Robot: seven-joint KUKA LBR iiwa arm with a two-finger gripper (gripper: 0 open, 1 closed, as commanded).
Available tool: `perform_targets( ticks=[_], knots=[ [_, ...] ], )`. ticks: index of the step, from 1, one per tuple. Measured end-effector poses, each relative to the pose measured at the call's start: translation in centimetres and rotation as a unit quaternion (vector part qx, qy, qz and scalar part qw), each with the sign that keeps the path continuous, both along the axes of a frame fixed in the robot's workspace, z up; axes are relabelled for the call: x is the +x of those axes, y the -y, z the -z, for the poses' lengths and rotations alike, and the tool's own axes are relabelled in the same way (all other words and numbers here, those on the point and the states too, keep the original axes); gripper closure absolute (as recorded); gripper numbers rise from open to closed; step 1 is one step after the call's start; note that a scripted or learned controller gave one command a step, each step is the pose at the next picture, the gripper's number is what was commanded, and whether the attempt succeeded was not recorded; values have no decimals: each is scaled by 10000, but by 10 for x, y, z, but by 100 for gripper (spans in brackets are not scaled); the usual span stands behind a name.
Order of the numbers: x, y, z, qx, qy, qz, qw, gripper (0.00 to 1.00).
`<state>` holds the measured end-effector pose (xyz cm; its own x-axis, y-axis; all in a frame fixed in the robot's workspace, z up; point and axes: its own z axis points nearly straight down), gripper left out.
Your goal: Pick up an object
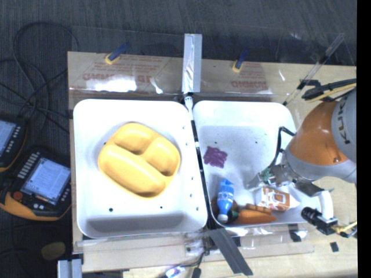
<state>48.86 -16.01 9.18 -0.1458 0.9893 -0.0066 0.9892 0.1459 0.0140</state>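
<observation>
Where the right bin's lower right corner collects most of the clutter, a small orange-and-white packet lies beneath the gripper, with a carrot and a blue-capped bottle just beside it and a purple scrap further up. I cannot tell the gripper's state. This looks like the reach; next comes a clean close on the packet. A yellow cushion fills the left bin

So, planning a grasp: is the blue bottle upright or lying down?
Lying down: the blue bottle rests lengthwise on the right bin's floor, beside the orange carrot.
</observation>
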Motion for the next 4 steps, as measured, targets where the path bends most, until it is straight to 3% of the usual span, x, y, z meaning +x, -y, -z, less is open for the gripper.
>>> perform_targets(
  ticks=[1,2,3,4],
  knots=[
    [-5,-90,-164,16,-84,918,9957,100],
    [-5,-90,-165,13,-83,922,9957,0],
    [-6,-59,-26,31,-98,966,9953,0],
    [60,-61,-22,21,-95,-130,9999,0]
  ],
)
